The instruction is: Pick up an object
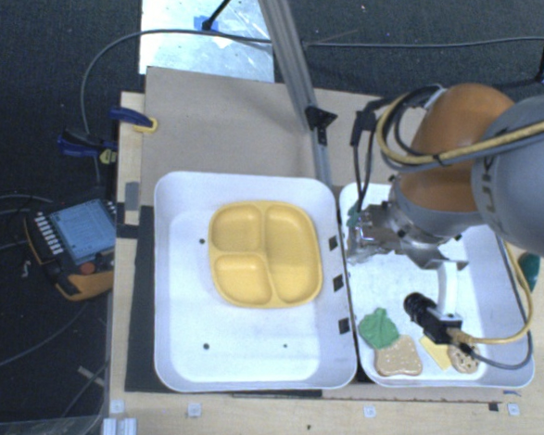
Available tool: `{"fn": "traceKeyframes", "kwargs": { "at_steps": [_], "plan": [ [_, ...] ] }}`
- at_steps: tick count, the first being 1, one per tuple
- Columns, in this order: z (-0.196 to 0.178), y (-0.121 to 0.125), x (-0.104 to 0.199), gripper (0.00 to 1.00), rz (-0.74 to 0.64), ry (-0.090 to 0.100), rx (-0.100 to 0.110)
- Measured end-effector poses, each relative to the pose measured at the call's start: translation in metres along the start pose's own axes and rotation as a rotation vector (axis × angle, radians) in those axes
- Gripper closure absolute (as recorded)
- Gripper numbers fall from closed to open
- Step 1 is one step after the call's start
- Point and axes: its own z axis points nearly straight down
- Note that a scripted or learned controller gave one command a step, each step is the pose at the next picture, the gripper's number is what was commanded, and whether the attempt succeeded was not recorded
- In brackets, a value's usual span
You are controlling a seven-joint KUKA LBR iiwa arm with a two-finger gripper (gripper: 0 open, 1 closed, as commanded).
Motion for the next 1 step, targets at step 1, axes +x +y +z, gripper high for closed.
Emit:
{"fn": "traceKeyframes", "kwargs": {
  "at_steps": [1],
  "plan": [
    [0.0024, 0.0084, 0.0636, 1.0, 0.0, 0.0, 0.0]
  ]
}}
